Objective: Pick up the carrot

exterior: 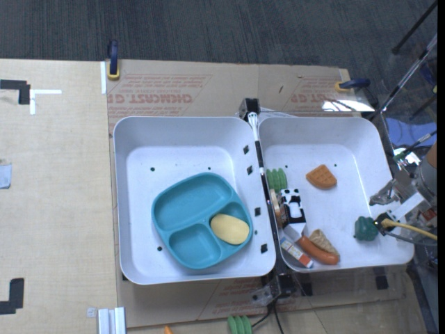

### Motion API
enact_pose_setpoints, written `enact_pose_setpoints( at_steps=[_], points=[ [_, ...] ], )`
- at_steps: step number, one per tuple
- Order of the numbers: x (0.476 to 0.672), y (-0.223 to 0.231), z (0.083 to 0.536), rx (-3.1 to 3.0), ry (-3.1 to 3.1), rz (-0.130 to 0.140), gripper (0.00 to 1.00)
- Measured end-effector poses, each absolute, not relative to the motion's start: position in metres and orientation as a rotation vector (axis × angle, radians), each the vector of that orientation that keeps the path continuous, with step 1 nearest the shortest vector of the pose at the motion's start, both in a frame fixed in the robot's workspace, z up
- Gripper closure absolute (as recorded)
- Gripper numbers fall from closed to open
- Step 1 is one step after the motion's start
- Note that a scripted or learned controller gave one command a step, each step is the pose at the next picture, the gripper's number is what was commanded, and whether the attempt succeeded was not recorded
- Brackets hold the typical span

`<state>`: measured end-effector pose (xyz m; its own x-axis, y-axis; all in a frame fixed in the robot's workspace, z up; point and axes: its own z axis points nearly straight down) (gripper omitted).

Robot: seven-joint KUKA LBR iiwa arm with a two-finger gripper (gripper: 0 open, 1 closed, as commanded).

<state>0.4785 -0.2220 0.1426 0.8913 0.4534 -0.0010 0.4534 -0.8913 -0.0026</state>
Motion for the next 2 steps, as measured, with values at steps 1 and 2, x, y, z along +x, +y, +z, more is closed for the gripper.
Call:
enact_pose_setpoints(
  at_steps=[1, 2],
  points=[
    [0.478, -0.176, 0.091, -3.002, -0.912, 0.003, 0.0],
    [0.478, -0.123, 0.09, -2.962, -1.033, 0.006, 0.0]
  ],
)
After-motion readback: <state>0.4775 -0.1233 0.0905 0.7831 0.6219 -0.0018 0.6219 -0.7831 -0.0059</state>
